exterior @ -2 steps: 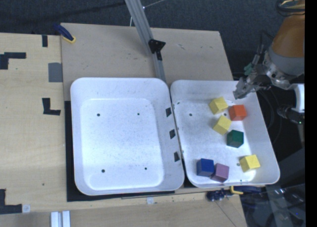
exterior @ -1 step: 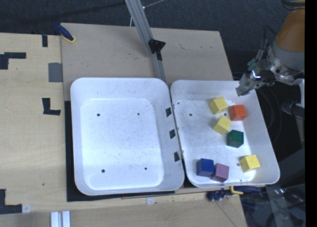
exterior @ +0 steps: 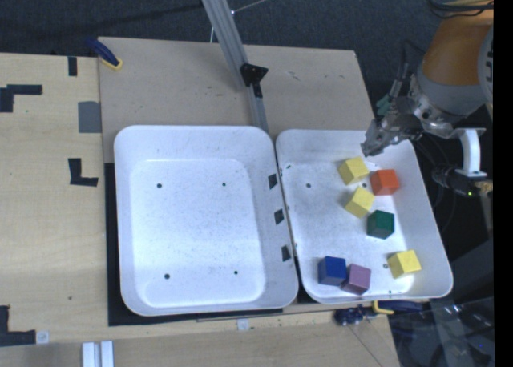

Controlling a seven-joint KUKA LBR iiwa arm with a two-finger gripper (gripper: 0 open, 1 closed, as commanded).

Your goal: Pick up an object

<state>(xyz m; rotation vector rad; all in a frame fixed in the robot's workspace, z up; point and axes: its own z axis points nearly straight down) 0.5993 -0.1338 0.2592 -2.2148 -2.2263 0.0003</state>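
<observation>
The right bin [exterior: 313,213] holds several blocks: a yellow one [exterior: 352,171] near the top, an orange one [exterior: 384,182] beside it, another yellow [exterior: 360,201], a dark green [exterior: 380,223], a third yellow [exterior: 404,263], a blue [exterior: 332,270] and a purple [exterior: 357,278]. My gripper [exterior: 373,146] hangs over the bin's upper right corner, just above and right of the top yellow block. I see nothing between its fingers, and its dark tip is too small to read.
The left bin [exterior: 196,217] lies next to the right one. A slanted metal pole [exterior: 228,33] with a black clamp crosses the bench behind the bins. A blue and yellow tool [exterior: 105,53] lies at the far left of the bench.
</observation>
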